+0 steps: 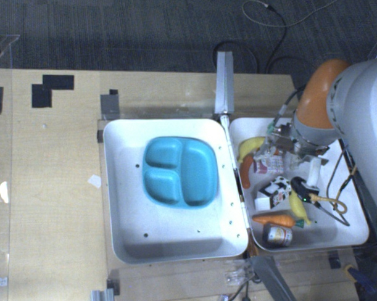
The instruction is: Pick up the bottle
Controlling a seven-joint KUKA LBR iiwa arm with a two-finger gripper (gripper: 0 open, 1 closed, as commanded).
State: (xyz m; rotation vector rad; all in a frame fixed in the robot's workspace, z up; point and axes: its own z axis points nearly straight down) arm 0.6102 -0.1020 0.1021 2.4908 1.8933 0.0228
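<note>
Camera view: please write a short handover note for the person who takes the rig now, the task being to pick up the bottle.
Claw: low over the right bin, far end, among the clutter; its state cannot be told.
Things: the right bin holds a banana, a carrot, a can and small packages. No bottle can be made out with certainty. The left bin holds a blue divided tray.
Done: nothing is seen lifted.
Left: find the bottle, grasp it, lift it.
</note>
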